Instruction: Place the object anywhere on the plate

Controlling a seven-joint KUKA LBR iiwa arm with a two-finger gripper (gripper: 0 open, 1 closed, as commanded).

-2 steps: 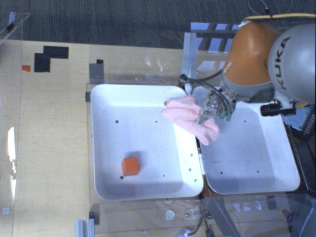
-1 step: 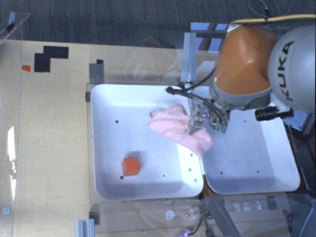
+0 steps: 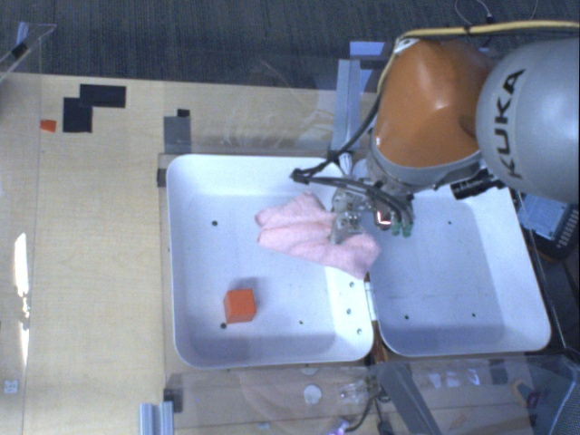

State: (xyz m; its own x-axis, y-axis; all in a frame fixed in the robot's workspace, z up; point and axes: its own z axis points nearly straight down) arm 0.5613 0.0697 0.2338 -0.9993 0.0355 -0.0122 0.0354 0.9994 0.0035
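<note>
**Pink cloth and orange block, both in the left bin**

So there's a pink cloth point(image 3: 313, 234), soft and rumpled, lying flat-ish in a bunched heap. It sits right under the claw point(image 3: 344, 229) and spreads out mostly to the claw's left, with one corner trailing toward the bin's right wall just below the claw. Can't tell if the claw is actually touching it. Then there's a small orange block point(image 3: 240, 305), cube-shaped, sitting square on the bin floor well apart from the claw, down and to its left, clear of the cloth.
</note>
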